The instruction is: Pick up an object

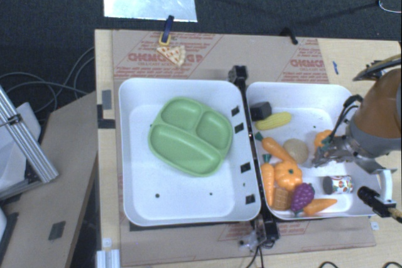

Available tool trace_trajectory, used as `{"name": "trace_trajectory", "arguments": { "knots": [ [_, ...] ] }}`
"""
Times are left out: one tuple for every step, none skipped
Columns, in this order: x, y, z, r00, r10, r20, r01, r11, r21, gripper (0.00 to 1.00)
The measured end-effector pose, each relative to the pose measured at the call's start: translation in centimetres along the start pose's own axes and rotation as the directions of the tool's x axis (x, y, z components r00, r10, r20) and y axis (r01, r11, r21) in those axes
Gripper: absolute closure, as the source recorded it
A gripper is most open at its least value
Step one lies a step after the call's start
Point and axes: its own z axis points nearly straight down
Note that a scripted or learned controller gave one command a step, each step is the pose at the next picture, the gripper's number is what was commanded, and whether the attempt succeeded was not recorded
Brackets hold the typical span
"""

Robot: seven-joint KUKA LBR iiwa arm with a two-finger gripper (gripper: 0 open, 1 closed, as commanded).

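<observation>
Two white bins are seen side by side: the left bin [135,198] carries a green divided plate [190,135], and the right bin [301,100] carries toy food. The arm [380,119] is reached in from the right, with the gripper [323,154] lowered over the right bin; its state cannot be told. Just left of it a beige ball [296,150] is found, with a pumpkin [287,176], carrots [274,149], purple grapes [302,196] and a banana [274,120] nearby. A small can [337,184] lies just below the gripper.
</observation>
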Motion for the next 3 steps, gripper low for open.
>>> {"name": "trace_trajectory", "arguments": {
  "knots": [
    [-1.0, 0.0, -4.9, 1.000, 0.002, 0.002, -0.002, 1.000, -0.002, 1.00],
    [-1.6, 1.0, -9.9, 1.000, -0.003, 0.002, 0.003, 1.000, -0.003, 1.00],
    [-1.6, 1.2, -13.1, 1.000, -0.004, 0.001, 0.004, 1.000, -0.001, 1.00]
  ]
}}
